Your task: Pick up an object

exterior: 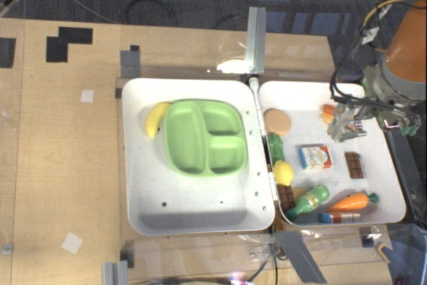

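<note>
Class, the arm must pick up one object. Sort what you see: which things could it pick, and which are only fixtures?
Could be picked:
banana
cookie
lemon
small carton
chocolate bar
carrot
green bottle

Fixtures:
left bin
right bin
gripper
bench

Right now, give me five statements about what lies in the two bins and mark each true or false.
1. The green divided tray lies in the left bin. True.
2. The banana sits in the right bin beside the carrot. False: it lies in the left bin, against the tray's left edge.
3. The carrot lies near the front edge of the right bin. True.
4. The gripper hangs above the left bin. False: it is over the far right part of the right bin.
5. The lemon lies close to the wall between the bins. True.
</note>
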### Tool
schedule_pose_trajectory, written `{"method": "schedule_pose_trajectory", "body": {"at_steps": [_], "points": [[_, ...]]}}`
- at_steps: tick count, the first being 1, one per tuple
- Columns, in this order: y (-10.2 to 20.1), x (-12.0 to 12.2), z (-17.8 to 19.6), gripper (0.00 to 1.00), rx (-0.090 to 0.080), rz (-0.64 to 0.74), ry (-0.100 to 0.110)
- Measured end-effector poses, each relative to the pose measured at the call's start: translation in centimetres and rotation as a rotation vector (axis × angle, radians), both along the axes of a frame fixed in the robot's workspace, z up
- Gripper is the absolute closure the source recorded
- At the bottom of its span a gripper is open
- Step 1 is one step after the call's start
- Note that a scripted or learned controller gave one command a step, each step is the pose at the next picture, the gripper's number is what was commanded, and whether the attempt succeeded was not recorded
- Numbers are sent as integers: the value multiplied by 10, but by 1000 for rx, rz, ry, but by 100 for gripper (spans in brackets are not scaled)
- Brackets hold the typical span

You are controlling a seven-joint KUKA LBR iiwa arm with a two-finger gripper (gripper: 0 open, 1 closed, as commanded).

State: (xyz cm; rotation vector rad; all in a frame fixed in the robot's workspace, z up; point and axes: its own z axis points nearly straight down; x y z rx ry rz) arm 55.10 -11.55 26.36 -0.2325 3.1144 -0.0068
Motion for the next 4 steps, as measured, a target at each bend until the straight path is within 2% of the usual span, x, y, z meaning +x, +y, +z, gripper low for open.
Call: {"method": "schedule_pose_trajectory", "body": {"at_steps": [1,2,3,4], "points": [[-92,52,46,100,-4,196,5],[-89,18,-107,100,5,141,20],[-89,66,-109,100,-6,612,8],[-89,66,-109,0,-6,610,7]]}}
